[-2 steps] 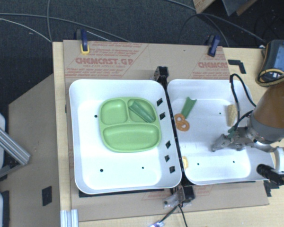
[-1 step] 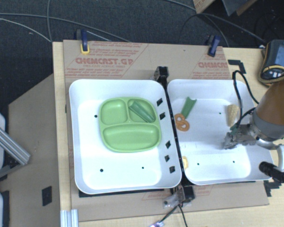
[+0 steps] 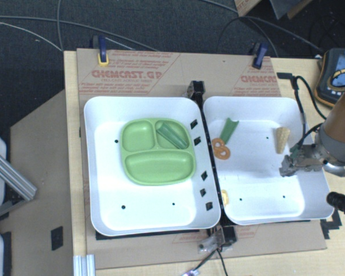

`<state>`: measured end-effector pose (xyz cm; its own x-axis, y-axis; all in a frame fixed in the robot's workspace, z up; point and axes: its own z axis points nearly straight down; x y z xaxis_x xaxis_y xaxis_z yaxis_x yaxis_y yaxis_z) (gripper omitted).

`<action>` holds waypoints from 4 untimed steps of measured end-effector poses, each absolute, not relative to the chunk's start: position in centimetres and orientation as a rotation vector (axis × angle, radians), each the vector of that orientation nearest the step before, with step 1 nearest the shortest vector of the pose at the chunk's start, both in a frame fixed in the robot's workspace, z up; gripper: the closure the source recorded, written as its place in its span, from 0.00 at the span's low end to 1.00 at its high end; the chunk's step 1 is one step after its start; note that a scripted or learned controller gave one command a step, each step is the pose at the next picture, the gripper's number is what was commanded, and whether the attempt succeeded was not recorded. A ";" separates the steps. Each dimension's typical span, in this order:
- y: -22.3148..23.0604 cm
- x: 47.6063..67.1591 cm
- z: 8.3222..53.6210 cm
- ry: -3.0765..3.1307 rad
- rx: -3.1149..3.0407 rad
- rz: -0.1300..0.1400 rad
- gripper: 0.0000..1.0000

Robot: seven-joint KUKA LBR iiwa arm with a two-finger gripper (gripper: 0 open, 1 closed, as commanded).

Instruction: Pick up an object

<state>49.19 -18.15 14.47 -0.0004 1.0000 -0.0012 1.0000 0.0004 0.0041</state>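
The right bin (image 3: 259,211) holds an orange pretzel (image 3: 221,148), a green strip (image 3: 228,129) just behind it, and a pale yellow wedge (image 3: 282,138) near its right side. My gripper (image 3: 291,167) hangs low over the right bin's right edge, just below and to the right of the wedge. Nothing shows between its fingers. In the left bin (image 3: 103,194) lies a green divided plate (image 3: 157,151) with a darker green piece (image 3: 172,133) in its upper right compartment.
A black divider with clips (image 3: 200,148) runs between the two bins. Blue clamps (image 3: 102,49) (image 3: 259,53) hold the cardboard sheet at the back. A yellow-edged device (image 3: 336,79) sits at the far right, with a cable running toward the arm.
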 end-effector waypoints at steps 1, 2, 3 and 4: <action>-18.8 49.1 20.7 2.217 2.216 0.005 1.00; -18.3 49.3 25.2 2.219 2.215 0.005 1.00; -13.0 51.5 23.8 2.231 2.215 0.002 1.00; -8.6 53.8 24.5 2.228 2.214 0.005 1.00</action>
